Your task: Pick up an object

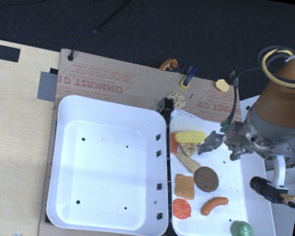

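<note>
The right white bin (258, 210) holds several toy foods: a yellow corn cob (190, 136), a red piece (173, 142) by the left wall, a beige stick (188, 162), a dark brown round patty (206, 178), an orange toast slice (184, 187), a red tomato slice (181, 209), an orange sausage (214, 205) and a green ball (241, 230). My gripper (224, 149) hangs over the bin's upper middle, just right of the corn and above the patty. It is open, its fingers spread wide with nothing between them.
The left white bin (59, 144) lies beside the right one, with a black divider (165, 163) between them. On the cardboard behind the bins lie a spotted cookie (177, 99), a yellow piece (222, 85), a blue-and-yellow item (188, 77) and an orange ring (169, 65).
</note>
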`<state>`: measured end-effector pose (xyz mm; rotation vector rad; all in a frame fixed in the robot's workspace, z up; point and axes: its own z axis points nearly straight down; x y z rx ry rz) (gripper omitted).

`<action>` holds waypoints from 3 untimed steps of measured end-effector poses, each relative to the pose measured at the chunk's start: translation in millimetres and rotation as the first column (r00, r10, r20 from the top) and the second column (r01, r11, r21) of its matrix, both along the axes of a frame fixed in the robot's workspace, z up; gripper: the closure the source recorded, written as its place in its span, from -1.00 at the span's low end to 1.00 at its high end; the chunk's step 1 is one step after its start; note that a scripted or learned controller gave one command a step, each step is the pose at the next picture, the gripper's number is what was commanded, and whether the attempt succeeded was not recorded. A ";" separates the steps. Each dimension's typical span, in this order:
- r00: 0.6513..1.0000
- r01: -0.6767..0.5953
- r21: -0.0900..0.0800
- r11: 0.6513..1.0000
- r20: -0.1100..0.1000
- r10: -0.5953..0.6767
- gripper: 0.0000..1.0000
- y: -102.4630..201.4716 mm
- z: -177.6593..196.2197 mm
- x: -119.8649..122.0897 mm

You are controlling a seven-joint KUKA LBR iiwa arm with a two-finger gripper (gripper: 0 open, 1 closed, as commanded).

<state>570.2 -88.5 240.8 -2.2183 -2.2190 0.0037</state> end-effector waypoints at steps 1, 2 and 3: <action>1.000 0.000 0.000 1.000 -0.007 0.000 -1.00 -11.3 -141.7 28.0; 1.000 -0.001 -0.001 1.000 0.005 0.001 -1.00 -8.3 -153.7 75.1; 1.000 0.004 0.001 1.000 -0.001 -0.004 1.00 -9.3 -143.7 72.8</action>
